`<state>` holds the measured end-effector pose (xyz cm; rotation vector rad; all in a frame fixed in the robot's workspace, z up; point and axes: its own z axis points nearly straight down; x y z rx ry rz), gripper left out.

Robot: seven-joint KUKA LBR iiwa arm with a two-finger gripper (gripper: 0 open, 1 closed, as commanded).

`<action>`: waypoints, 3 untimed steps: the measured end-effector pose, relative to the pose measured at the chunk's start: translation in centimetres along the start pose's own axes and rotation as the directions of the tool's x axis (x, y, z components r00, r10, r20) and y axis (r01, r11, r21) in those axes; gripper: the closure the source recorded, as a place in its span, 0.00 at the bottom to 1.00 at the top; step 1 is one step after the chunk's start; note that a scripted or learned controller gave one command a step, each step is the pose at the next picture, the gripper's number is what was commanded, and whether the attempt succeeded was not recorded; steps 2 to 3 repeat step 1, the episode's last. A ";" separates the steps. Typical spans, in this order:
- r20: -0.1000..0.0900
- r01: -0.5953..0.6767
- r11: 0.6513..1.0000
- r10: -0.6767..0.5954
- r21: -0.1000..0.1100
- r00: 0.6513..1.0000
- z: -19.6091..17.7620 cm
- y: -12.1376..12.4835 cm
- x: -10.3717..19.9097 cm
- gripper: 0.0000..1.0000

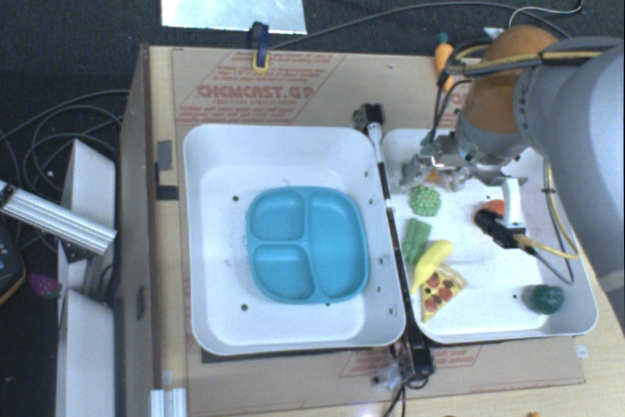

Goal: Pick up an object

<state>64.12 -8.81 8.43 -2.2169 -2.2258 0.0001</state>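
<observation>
Camera view, two bins (pixel 210 210), one plate (pixel 308 244)

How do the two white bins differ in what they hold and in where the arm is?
The left bin holds one blue divided plate; the right bin holds several small toy foods, among them a pizza slice and a yellow banana. The arm reaches over the right bin, its gripper near that bin's far left corner; the left bin has no arm over it. Both are shallow, white and side by side.
</observation>
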 end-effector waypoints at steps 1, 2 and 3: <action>0.000 0.000 1.000 0.000 0.000 1.000 0.0 1.2 -0.4 0.00; 0.000 0.000 1.000 0.000 0.000 1.000 0.0 1.2 -0.4 0.00; 0.000 0.000 1.000 0.000 0.000 1.000 0.0 1.2 -0.4 0.00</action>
